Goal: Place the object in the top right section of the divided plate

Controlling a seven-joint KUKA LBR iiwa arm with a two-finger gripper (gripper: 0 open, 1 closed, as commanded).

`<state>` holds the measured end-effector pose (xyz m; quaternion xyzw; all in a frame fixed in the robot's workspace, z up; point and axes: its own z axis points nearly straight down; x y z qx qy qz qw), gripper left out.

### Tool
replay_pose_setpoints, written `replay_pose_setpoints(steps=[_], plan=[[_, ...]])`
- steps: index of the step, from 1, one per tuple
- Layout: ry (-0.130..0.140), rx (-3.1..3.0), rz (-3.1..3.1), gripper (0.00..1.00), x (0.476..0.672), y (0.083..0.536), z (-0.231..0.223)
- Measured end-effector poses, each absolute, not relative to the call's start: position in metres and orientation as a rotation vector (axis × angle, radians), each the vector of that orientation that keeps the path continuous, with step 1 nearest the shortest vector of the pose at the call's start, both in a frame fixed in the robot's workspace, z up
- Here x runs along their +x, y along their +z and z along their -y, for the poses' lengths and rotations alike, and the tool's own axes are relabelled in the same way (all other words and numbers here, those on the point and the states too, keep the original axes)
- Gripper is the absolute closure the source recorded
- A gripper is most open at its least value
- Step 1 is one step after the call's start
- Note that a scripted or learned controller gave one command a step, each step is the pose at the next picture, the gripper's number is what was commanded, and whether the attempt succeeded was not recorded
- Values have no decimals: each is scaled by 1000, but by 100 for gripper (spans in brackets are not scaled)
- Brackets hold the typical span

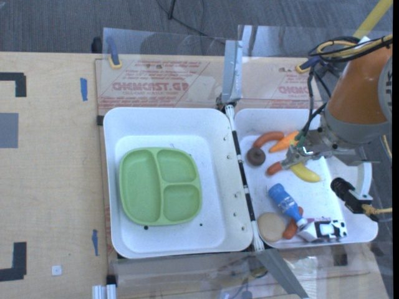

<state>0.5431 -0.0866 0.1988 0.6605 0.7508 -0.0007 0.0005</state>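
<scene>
Gripper [298, 156] low over the right bin [349, 120], upper middle of it, tip among the toy food; fingers too small and cluttered to read, cannot tell if open or closed, nothing clearly between them. Arm [358, 98] comes in from the right, orange band over grey wrist, cables looped above it.

Right at the tip: yellow banana [307, 174] just below the gripper, touching or nearly so; orange carrot [285, 142] just left of it; reddish sausage [268, 139] left of the carrot; small red-orange piece [274, 167] below-left. Dark brown round thing [255, 157] near the bin's left wall.

Further down the same bin: blue bottle [283, 200] lying at a slant, tan round disc [271, 227] at lower left, small orange piece [290, 230] beside it, black-and-white item [327, 229] at lower right.

Left bin [118, 126] holds the green divided plate [161, 186], three sections, lying flat, left of centre. Top right section of plate has nothing in it. Bins side by side, touching at the middle divider, on a wooden bench [43, 185] with blue tape marks
</scene>
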Motion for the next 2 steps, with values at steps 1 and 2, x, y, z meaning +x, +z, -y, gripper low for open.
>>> replay_pose_setpoints(steps=[1,2], plan=[[-6,1979,-2446,100,547,182,32],[-5,1861,-2535,100,549,182,-34]])
